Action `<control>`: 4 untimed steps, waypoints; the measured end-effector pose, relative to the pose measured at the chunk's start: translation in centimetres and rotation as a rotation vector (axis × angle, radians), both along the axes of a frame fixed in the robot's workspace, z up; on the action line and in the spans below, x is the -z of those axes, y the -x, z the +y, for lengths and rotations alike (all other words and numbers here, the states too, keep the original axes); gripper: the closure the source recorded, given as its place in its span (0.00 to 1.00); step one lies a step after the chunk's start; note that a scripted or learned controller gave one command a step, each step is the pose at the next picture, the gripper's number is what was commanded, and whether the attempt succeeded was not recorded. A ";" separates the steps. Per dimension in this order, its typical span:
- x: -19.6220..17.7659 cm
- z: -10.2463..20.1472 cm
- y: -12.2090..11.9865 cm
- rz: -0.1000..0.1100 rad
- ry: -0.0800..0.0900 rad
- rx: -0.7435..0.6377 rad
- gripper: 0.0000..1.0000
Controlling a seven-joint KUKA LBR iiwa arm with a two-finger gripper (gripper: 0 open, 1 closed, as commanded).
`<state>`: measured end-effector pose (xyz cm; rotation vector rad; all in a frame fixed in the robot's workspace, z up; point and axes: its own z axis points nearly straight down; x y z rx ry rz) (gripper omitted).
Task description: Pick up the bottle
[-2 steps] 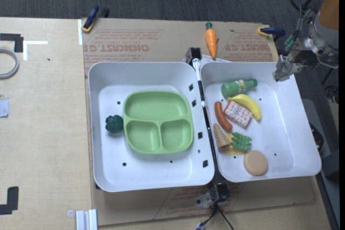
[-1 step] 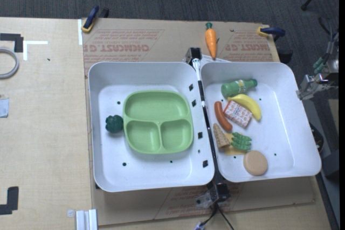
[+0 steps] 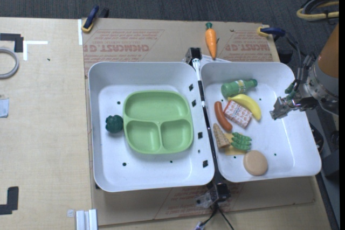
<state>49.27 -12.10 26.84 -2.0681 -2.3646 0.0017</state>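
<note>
A small green bottle [image 3: 237, 86] lies on its side near the back of the right bin [image 3: 291, 140], its neck pointing right. My gripper [image 3: 282, 109] hangs over the right side of that bin, well to the right of the bottle and a little nearer the front. Nothing is seen between its fingers. The arm comes in from the right edge of the view.
Close to the bottle lie a banana [image 3: 249, 105], a red-and-white packet [image 3: 237, 114], a sausage [image 3: 222, 116], a corn cob [image 3: 221, 136], green beans [image 3: 241, 141] and a bun [image 3: 255, 162]. The left bin holds a green divided tray [image 3: 158, 121] and broccoli [image 3: 114, 124]. A carrot [image 3: 210, 40] lies behind the bins.
</note>
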 end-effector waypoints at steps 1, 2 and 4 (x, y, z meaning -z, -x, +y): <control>-0.4 1.4 1.5 0.000 -0.001 -0.321 1.00; 5.4 10.5 1.5 0.000 0.000 -0.263 1.00; 3.7 28.9 1.1 0.001 0.001 -0.122 1.00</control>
